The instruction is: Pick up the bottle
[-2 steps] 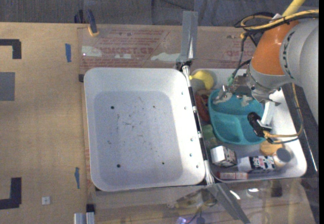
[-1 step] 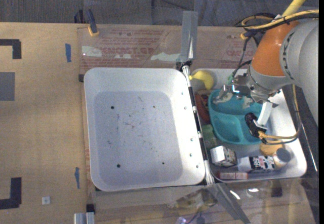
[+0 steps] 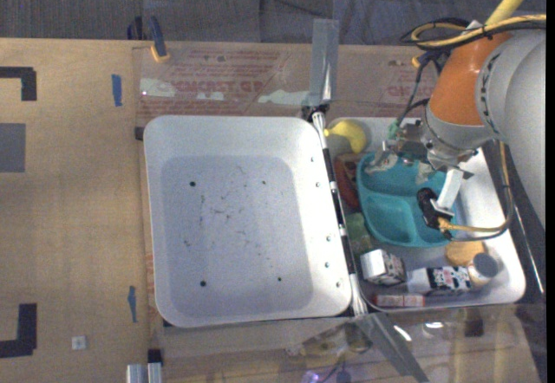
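The bottle (image 3: pixel 453 278) lies on its side in the front right corner of the right bin (image 3: pixel 510 282). It has a white label with black print and a grey cap pointing right. My gripper (image 3: pixel 406 150) hangs over the far rim of a teal dish (image 3: pixel 392 215), well behind the bottle and apart from it. The wrist hides its tips.
The right bin also holds a yellow ball (image 3: pixel 348 135), a red item (image 3: pixel 348 185), a green item (image 3: pixel 357 232), a small silver box (image 3: pixel 382 266), a flat pink packet (image 3: pixel 395 299) and an orange piece (image 3: pixel 463 249). The left bin (image 3: pixel 165 147) stands beside it.
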`<state>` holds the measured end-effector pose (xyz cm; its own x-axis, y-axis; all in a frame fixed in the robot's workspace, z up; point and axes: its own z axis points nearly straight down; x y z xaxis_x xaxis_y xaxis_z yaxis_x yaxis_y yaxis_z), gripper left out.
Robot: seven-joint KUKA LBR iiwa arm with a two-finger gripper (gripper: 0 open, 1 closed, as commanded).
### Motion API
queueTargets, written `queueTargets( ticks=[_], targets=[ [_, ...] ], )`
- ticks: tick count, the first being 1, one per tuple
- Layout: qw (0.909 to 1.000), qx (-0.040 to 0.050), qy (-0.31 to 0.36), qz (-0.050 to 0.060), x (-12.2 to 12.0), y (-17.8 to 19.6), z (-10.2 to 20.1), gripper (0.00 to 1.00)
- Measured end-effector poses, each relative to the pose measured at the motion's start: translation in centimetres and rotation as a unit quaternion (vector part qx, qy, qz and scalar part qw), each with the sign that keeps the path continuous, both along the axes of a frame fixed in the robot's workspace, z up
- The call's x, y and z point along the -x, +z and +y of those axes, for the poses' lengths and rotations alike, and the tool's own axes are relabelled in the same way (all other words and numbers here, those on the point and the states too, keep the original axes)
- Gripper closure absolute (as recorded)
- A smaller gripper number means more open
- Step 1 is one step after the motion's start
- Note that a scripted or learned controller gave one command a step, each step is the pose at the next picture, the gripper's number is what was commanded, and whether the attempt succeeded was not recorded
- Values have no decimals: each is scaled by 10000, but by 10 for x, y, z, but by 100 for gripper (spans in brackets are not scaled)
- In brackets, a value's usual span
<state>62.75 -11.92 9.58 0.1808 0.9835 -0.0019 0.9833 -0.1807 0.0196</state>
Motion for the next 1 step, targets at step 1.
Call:
queueTargets(
  ticks=[1],
  targets=[
    [9999, -11, -168, 6, -2, 0, -1, 0]
  ],
)
